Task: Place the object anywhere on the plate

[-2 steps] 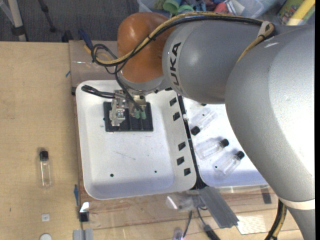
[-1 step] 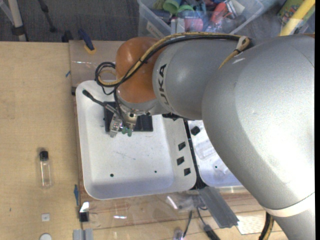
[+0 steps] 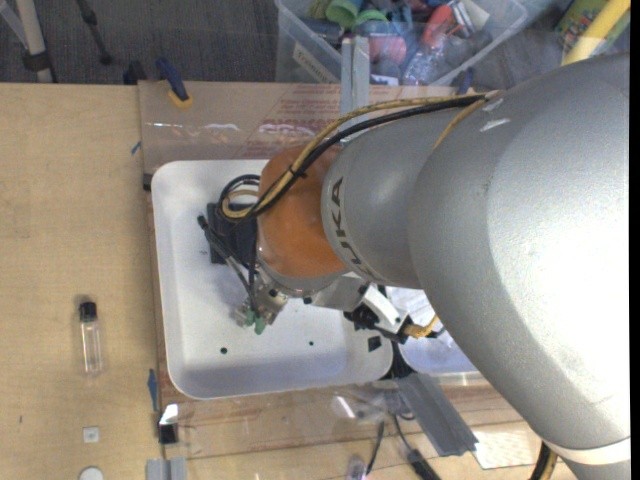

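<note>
**Arm reaching low into the left bin, tip over the bin floor**

The grey arm [image 3: 480, 218] is coming in from the right and covering most of the right half of the view. Its orange band [image 3: 295, 218] is sitting over the middle of the left white bin [image 3: 185, 268]. Black cables are running along the top of the arm and looping near the wrist [image 3: 235, 223], which is dark and blocky.

The end effector [image 3: 255, 313] is pointing down toward the near-middle part of the bin floor. Its tip is looking small and metallic, with a fleck of green [image 3: 258, 323] right at it. Whether that green bit is part of the tool or a small object is not something I can tell. I cannot tell either whether the end effector is open or closed; the tip is too small and partly hidden under the wrist.

The task's object and the plate are not something I can pick out with any confidence; the arm is hiding most of the area to the right.

On the desk [image 3: 60, 218], left of the bin and well apart from it, a small clear vial with a black cap [image 3: 90, 336] is lying. At the far edge, a clear tub of mixed coloured items [image 3: 400, 18] is standing beyond the bin.
</note>
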`<state>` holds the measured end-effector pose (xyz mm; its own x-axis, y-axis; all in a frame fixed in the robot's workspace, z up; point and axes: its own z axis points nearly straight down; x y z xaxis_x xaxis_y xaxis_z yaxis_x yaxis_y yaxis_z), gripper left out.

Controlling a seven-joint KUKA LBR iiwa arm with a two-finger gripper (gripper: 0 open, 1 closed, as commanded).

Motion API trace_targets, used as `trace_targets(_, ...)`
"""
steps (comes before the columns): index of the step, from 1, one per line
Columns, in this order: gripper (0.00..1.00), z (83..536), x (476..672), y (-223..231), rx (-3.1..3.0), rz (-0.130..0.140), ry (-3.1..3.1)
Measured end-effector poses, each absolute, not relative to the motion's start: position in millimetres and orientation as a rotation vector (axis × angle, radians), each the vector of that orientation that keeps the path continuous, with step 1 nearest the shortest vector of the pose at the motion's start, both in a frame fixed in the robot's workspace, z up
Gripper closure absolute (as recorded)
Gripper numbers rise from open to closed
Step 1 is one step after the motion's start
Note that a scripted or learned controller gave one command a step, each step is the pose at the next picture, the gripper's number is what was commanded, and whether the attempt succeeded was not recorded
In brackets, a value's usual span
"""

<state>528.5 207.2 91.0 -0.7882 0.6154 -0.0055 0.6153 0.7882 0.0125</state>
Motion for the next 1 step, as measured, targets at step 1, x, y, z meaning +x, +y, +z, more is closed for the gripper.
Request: trace_targets(1,1.0,94.2,486.3,222.9,1.514,0.0,2.756)
